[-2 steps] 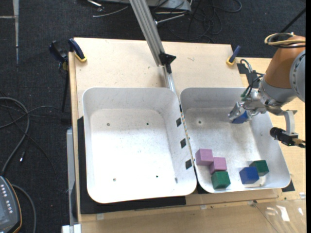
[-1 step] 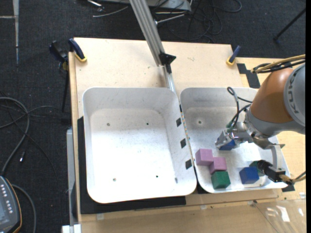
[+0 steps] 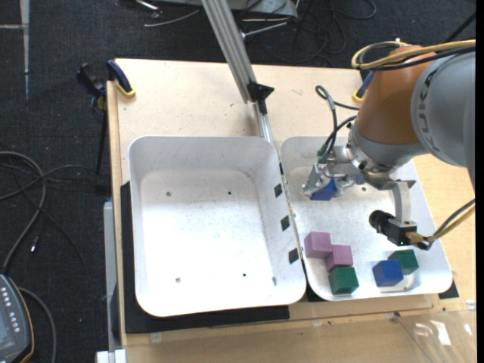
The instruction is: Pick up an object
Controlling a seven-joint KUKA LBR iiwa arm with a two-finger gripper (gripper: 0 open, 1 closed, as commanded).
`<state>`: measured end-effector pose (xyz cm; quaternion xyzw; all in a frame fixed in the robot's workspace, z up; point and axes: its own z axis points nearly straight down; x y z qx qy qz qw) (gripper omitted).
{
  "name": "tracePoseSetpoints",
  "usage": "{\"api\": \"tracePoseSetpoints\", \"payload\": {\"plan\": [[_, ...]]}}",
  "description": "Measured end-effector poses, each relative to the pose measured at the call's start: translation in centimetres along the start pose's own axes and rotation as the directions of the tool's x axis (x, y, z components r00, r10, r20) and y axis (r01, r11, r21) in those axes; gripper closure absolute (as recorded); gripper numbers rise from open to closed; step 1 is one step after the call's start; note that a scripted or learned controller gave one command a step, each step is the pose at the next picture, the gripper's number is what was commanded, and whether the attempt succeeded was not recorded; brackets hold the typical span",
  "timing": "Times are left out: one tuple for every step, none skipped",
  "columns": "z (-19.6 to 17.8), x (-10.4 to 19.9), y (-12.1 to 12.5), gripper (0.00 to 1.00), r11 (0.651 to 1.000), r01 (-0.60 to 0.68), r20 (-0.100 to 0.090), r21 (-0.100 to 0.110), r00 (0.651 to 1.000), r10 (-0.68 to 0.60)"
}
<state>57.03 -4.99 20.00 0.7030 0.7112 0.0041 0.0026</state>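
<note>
Blocks, pink point(image 3: 318, 243), green point(image 3: 343, 280) and blue point(image 3: 387, 272), sit in the right bin point(image 3: 423, 203); gripper point(image 3: 324, 184) pinches a blue block point(image 3: 324, 193).

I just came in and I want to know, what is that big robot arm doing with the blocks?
The grey robot arm with the orange band reaches into the right white bin from the right. Its two-finger gripper seems to have a small blue block between its fingers, near the bin's far side. Near the front of that bin sit two purple blocks, two green blocks and another blue block. The left white bin is beside it.
</note>
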Motion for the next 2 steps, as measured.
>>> {"api": "tracePoseSetpoints", "payload": {"plan": [[-0.4,4.5,-2.2,1.0,1.0,-0.004,0.0,0.012,1.0,0.004],[0.6,9.3,-0.1,1.0,1.0,-0.004,0.001,0.009,1.0,0.004]]}}
